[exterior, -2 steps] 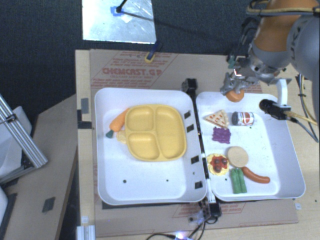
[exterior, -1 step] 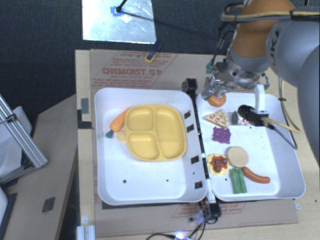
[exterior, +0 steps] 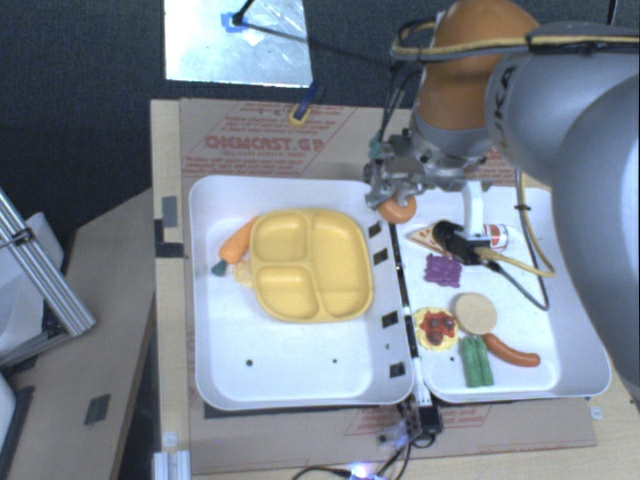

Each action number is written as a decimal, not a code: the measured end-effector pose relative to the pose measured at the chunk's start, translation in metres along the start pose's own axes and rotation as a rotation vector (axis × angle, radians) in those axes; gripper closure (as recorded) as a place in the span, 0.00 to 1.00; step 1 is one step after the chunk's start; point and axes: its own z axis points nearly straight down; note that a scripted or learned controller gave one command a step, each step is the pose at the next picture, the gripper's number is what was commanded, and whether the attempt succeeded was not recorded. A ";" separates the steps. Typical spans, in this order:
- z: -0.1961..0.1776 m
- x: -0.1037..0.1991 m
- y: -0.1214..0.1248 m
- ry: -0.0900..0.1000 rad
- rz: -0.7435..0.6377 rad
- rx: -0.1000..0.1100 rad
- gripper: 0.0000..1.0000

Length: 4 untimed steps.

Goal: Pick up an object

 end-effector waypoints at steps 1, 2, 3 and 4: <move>-0.012 0.024 -0.018 -0.001 0.002 0.000 1.00; -0.010 0.029 -0.006 -0.001 0.003 -0.002 1.00; -0.013 0.026 -0.015 -0.001 0.008 0.000 1.00; -0.012 0.030 -0.015 -0.001 0.005 0.000 1.00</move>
